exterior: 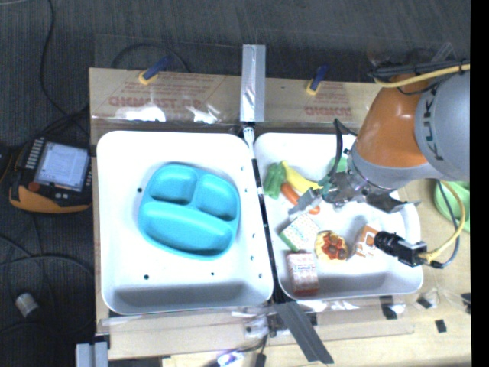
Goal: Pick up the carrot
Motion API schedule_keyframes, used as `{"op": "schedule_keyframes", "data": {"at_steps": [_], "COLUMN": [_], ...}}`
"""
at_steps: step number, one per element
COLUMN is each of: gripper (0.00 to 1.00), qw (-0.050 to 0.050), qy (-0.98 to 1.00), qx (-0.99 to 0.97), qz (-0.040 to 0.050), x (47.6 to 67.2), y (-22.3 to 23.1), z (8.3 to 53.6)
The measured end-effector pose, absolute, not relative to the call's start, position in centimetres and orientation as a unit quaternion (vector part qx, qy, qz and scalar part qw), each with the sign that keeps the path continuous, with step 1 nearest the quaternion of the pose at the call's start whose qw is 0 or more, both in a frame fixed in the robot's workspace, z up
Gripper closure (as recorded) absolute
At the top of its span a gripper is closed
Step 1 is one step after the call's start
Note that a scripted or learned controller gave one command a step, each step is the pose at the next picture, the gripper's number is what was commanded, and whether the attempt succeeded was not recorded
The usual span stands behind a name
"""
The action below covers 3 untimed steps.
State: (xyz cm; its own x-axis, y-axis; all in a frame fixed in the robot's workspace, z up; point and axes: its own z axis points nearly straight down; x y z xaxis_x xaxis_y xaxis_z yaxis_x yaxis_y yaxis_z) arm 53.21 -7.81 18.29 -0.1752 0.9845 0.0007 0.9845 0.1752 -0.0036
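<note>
Where the grey arm (443,128) reaches in, "KUKA" is read on it. Dark carpet (46,52) is seen around the bench. A blue tray (187,209) is held by the left bin (111,281). Within the crowded right bin (409,274), the carrot (291,193) lies beside the gripper (312,199); its state cannot be told.

Even, fairly bright overhead light. The two white bins (183,297) in the frame's centre nearly wash out, with soft, faint shadows along their inner walls. Clear plastic (172,102) at upper centre shows glare patches. Small items look soft and slightly blurred; the dark floor (46,44) stays dim.
</note>
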Motion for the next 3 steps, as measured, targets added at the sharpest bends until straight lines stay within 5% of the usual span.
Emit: {"op": "schedule_keyframes", "data": {"at_steps": [1, 2, 3], "gripper": [0.00, 0.00, 0.00], "qw": [0.000, 0.000, -0.001], "qy": [-0.830, -0.862, -0.824], "qx": [-0.558, -0.507, -0.566], "qz": [0.0011, 0.0008, 0.0006], "x": [57.4, 59.7, 66.9], "y": [-8.9, -11.8, -13.4], "z": [18.3, 9.5, 13.1]}}
